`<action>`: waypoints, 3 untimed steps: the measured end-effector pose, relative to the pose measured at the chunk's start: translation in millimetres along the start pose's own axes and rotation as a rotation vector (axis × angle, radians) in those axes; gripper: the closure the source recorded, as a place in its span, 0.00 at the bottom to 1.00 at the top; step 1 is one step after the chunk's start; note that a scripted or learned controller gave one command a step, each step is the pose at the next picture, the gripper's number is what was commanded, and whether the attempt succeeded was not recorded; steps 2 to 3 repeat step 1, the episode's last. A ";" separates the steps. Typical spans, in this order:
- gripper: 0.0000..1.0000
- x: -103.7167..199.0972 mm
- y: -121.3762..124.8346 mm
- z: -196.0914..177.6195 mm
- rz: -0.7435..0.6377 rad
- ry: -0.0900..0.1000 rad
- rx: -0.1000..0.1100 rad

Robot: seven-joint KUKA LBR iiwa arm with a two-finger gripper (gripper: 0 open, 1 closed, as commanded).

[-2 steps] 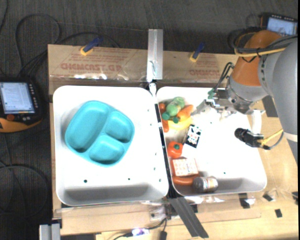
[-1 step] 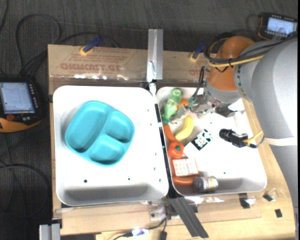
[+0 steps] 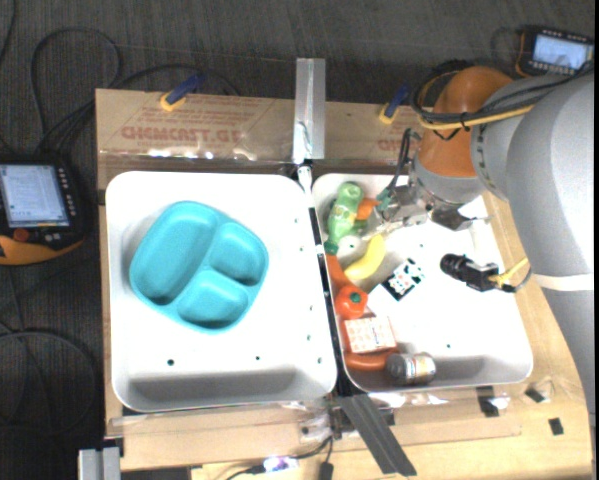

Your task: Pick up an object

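My gripper [image 3: 391, 205] is low over the back left part of the right bin [image 3: 479, 348], right beside a green bottle [image 3: 343, 208] and a small orange piece [image 3: 366, 209]. Just in front of it lies a yellow banana [image 3: 368, 258]. Nothing can be seen held by it. A black and white small box [image 3: 404, 280] lies near the bin's middle. Along the left wall sit an orange carrot [image 3: 333, 268] and a red tomato-like piece [image 3: 351, 301].
An orange packet [image 3: 369, 336] and a grey can [image 3: 411, 368] lie at the right bin's front. The left bin [image 3: 139, 358] holds a teal divided plate [image 3: 199, 263]. A metal post [image 3: 309, 108] stands behind the bins.
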State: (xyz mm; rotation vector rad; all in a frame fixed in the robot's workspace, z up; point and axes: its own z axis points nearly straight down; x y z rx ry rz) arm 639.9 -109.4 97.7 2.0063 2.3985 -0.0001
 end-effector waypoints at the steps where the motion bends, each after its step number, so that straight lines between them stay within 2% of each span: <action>1: 1.00 40.6 -3.6 -84.4 -0.041 0.013 0.012; 3: 1.00 40.6 -3.6 -84.4 -0.041 0.013 0.012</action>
